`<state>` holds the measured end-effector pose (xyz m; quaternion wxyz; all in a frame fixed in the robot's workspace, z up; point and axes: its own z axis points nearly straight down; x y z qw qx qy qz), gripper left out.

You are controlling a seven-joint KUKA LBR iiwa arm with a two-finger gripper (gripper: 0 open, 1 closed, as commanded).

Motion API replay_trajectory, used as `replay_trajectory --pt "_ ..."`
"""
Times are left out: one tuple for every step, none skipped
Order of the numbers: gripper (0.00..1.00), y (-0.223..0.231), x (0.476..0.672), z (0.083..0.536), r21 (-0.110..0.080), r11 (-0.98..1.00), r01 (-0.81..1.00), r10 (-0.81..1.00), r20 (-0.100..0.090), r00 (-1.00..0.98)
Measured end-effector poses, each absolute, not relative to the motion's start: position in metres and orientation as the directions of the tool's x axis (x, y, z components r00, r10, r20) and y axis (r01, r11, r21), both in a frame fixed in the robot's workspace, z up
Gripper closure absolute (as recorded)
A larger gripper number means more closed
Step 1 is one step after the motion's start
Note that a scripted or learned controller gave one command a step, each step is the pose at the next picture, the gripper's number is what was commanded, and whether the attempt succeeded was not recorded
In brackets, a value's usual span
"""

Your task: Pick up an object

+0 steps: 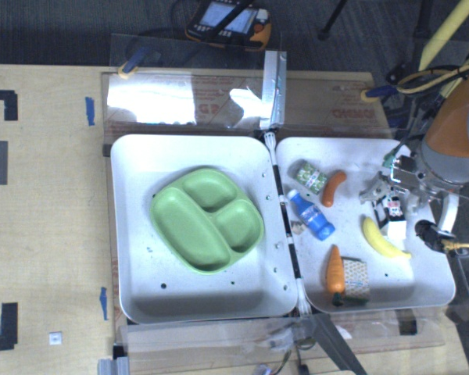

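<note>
On the wooden tabletop (47,233), the left bin (133,287) fills the middle of the frame and carries a green divided plate (208,219), lying flat.

The right bin (434,283) holds the small things. Toward its upper left lies a small green-labelled can (311,176) on its side, just beside an orange sausage-shaped toy (333,187). Below them a blue bottle (310,216) lies slanted near the divider. At lower centre a toy carrot (335,269) rests against a patterned sponge-like block (354,278).

Right of those lies a yellow banana (384,239), the thing nearest the arm and the likeliest target. It looks like a light, rigid plastic toy with a smooth, rather slippery skin; its curve means a grip across the thick middle should hold better than one near the tapering ends, where it could squirt out.

At the right edge, the gripper (392,198) hangs above the bin's upper right, just above the banana's upper end, beside a small white-and-dark object too blurred to name. How wide the fingers stand cannot be told, and nothing can be made out between them.
</note>
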<state>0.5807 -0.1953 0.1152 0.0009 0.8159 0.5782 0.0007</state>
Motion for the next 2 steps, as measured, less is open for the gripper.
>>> replay_trajectory --pt "0.0 -0.198 0.584 0.09 0.0 -0.426 0.905 0.904 0.02 0.426" --pt "1.0 -0.204 0.584 0.101 0.007 -0.43 0.903 0.903 0.012 0.43"
